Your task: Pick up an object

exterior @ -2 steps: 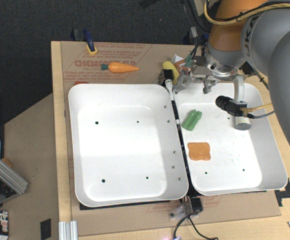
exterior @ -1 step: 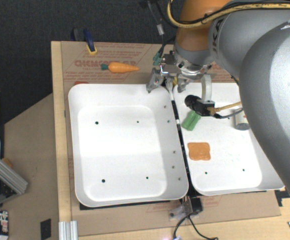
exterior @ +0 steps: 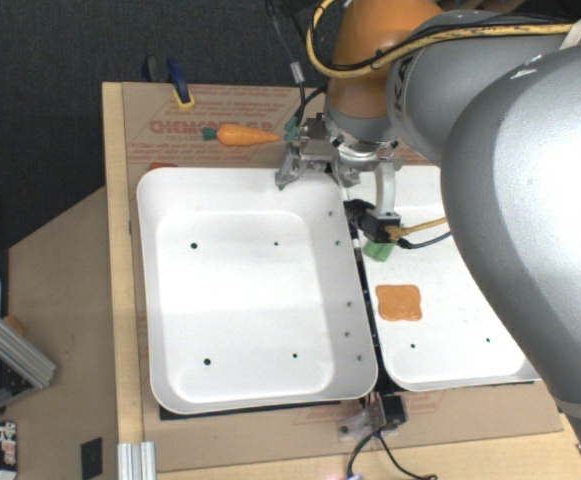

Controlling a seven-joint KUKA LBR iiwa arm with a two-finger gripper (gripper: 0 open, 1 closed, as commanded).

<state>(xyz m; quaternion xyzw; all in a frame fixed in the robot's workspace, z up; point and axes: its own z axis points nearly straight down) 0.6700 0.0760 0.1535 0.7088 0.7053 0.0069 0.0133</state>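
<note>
**Currently: gripper hanging at the far edge of the left bin, carrot lying outside both bins**

The grey arm (exterior: 515, 158) is reaching in from the right and covering much of the right bin (exterior: 450, 343). Its orange band (exterior: 380, 28) is sitting high at the far side. Below the band, the gripper (exterior: 315, 171) is hanging over the far rim of the left bin (exterior: 250, 298), close to that bin's far right corner. Nothing is showing inside its grasp, and whether it is spread or closed I cannot tell from this slant.

A toy carrot (exterior: 242, 135) is lying on its side on the cardboard sheet (exterior: 130, 268), beyond the far rim of the left bin and just left of the gripper. Its orange tip is pointing right, towards the gripper, and it looks to be apart from it.

In the right bin, a small green piece (exterior: 378, 251) is resting beside the left wall, under a black fitting (exterior: 370, 220) hanging from the wrist. Nearer the camera, a flat orange-brown piece (exterior: 399, 303) is lying by the same wall, apart from the green one.

A blue clip (exterior: 180, 80) is sitting at the far left edge of the cardboard
</note>
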